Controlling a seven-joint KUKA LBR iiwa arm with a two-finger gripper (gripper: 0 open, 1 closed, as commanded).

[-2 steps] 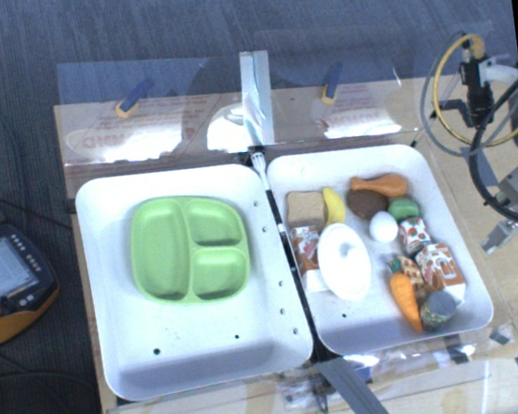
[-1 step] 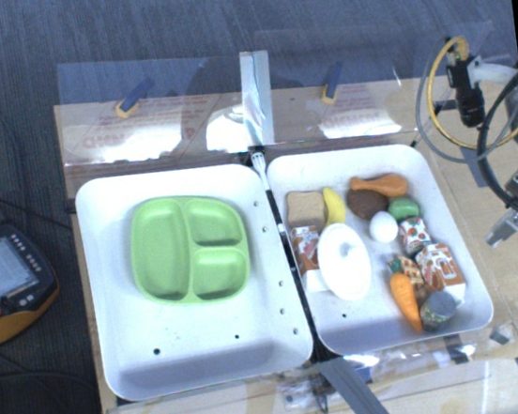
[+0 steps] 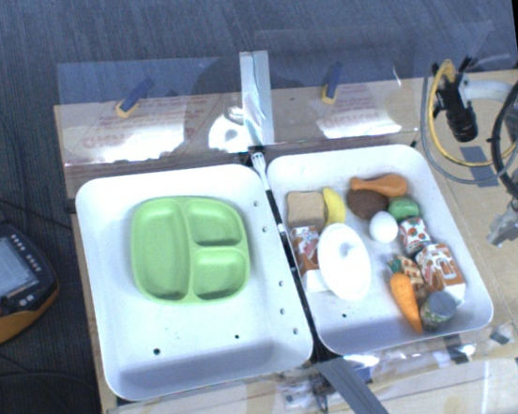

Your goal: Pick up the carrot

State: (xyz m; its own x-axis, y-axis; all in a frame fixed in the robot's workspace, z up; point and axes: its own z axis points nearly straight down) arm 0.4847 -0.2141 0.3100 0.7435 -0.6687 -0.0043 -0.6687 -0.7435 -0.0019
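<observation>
1. Since the carrot (image 3: 404, 301) lies untouched in the right bin (image 3: 450, 223), I judge the task hasn't started; approach step is first.
2. Arm sits at the far right edge, off the bins; pincer state: can't tell from this view.
3. Carrot is near the bin's front right, greens pointing back, tip toward the front wall. It's touching a grey round item (image 3: 440, 307), w/ a printed box (image 3: 440, 269) just beside.
4. Next move, I'd say: come over the carrot, align across its width, descend carefully. Crowding risks a bad grab.
5. Right bin also holds a white lid-like disc (image 3: 345, 260), banana (image 3: 334, 206), egg (image 3: 383, 228), bread (image 3: 305, 208).
6. Left bin (image 3: 127, 351) holds a green divided plate (image 3: 189, 248).
</observation>
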